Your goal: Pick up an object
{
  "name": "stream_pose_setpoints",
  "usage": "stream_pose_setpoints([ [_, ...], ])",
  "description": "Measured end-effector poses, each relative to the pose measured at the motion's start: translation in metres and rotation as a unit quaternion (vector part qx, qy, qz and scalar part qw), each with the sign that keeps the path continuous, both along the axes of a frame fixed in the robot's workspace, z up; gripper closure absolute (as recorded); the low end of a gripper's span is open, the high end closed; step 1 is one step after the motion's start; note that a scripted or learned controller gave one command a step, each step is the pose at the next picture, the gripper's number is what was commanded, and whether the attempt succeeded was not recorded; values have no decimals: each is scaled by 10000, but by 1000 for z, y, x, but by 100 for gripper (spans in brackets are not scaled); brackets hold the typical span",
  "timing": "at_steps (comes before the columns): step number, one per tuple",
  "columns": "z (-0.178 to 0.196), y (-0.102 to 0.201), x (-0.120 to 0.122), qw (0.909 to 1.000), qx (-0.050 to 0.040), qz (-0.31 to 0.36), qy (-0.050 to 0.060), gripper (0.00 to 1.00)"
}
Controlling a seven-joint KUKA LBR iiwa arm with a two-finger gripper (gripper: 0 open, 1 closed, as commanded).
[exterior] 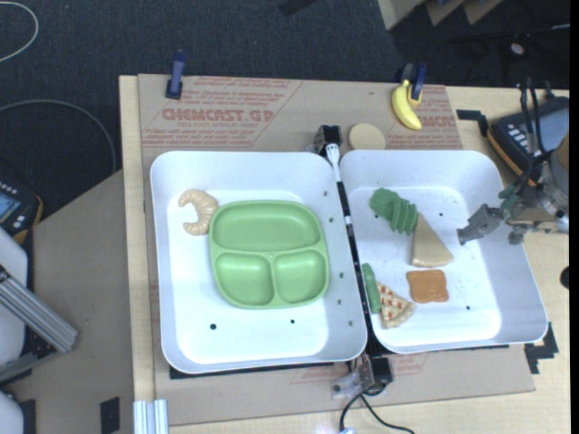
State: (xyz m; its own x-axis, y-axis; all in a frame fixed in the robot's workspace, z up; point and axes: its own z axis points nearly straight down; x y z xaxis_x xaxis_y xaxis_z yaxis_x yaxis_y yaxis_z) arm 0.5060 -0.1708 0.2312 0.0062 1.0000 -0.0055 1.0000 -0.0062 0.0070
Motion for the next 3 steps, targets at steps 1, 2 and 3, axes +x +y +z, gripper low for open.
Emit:
stream_pose_setpoints([
  [1, 6, 4, 2, 10000, 14, 30, 9, 100],
  [2, -122, -27, 22, 10000, 40, 19, 83, 100],
  [3, -62, -20, -28, 10000, 37, 20, 46, 100],
])
